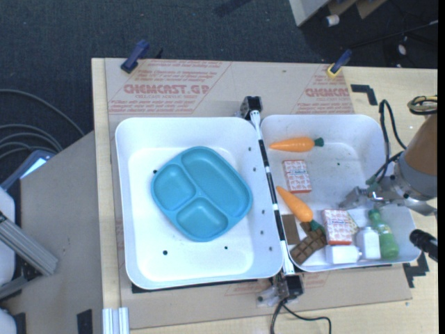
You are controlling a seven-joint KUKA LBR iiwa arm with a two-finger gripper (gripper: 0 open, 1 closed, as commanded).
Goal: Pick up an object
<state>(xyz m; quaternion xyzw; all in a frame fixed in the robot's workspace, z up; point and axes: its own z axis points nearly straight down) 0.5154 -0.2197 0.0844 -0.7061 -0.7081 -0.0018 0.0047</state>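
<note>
So you've got the grey arm's gripper (pixel 354 199) low over the right shallow white bin (pixel 361 127), just right of the red-and-white carton (pixel 339 226); honestly can't tell from this angle what state it's in. Nothing visibly held. Left of that carton lies an orange toy carrot (pixel 295 203), with a brown chocolate bar (pixel 308 244) below-left. Right of it are a white block (pixel 368 242) and green bottle (pixel 383 238). Another carrot (pixel 295 144) sits above. The blue divided plastic plate (pixel 201 193) sits in the left bin (pixel 132 207).
</note>
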